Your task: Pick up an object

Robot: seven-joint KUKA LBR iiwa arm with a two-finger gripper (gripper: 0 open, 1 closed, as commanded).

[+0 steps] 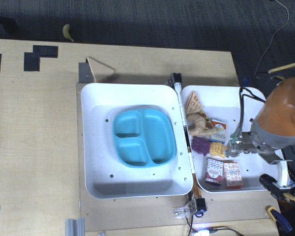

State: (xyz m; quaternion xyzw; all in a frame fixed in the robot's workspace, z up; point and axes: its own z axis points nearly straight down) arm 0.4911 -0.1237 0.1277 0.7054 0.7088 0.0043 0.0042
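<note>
Wrist band: broad, rounded orange shell [284,107] with a glossy sheen.
Link below the band: grey ring-shaped housing [275,137], smooth and curved.
Tool end: small silver-grey metal gripper assembly [238,145], blocky, with bright machined edges.
Cable: thin black lead [242,113] looping from the tool end up beside the orange shell.

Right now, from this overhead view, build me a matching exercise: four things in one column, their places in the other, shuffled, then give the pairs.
Things:
1. blue divided tray
2. gripper
3. two small cartons
4. black tape pieces

Places:
A. near edge of right bin
B. over the right bin's middle
C. bench, far left
D. left bin

Pairs: 1-D, 2-B, 3-A, 4-C
</note>
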